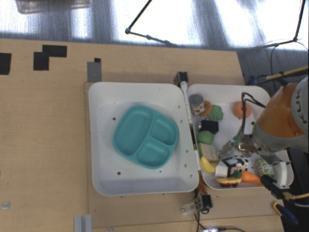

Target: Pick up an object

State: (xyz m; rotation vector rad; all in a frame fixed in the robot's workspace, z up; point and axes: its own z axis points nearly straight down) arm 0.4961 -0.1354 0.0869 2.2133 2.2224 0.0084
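Objects [212,144] heaped in right bin [256,92], lower right of frame. Teal divided plate [146,136] lies in left bin [104,129]. Gripper [231,149] low over heap; grip state cannot be told.

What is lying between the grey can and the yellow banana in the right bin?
In the camera view, going down from the grey can to the yellow banana: a black block, a green round fruit, then a patterned tan piece.

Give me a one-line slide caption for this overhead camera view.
KUKA arm lowers its gripper among small toys in the right bin; a teal divided plate lies in the left bin.
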